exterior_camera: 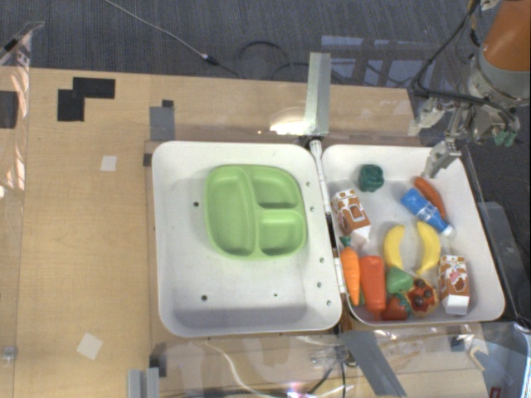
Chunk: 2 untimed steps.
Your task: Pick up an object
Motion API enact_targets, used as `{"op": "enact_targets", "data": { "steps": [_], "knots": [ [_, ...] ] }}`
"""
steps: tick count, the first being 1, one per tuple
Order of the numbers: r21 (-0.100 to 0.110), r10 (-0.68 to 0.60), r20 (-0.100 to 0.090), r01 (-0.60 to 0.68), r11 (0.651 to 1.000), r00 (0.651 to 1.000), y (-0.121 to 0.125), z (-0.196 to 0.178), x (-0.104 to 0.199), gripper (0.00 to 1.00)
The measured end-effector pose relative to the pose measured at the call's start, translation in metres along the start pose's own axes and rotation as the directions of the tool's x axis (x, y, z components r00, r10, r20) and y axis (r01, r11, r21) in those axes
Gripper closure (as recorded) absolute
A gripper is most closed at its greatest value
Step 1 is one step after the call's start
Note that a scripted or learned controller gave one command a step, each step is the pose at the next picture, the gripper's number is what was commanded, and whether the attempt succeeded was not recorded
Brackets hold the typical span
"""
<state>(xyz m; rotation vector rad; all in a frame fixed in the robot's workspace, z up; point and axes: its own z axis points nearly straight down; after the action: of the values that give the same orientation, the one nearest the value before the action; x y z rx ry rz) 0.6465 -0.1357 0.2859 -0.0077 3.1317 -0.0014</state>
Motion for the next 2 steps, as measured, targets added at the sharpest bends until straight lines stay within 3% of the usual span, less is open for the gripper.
{"op": "enact_targets", "data": {
  "steps": [1, 2],
  "knots": [
    [-0.002, 0.03, -0.015, -0.03, 1.0, 0.999, -0.058, 0.139, 0.008, 0.0],
    [0.001, 0.147, 0.003, -0.147, 0.989, 0.989, -0.068, 0.197, 0.003, 0.0]
  ]
}}
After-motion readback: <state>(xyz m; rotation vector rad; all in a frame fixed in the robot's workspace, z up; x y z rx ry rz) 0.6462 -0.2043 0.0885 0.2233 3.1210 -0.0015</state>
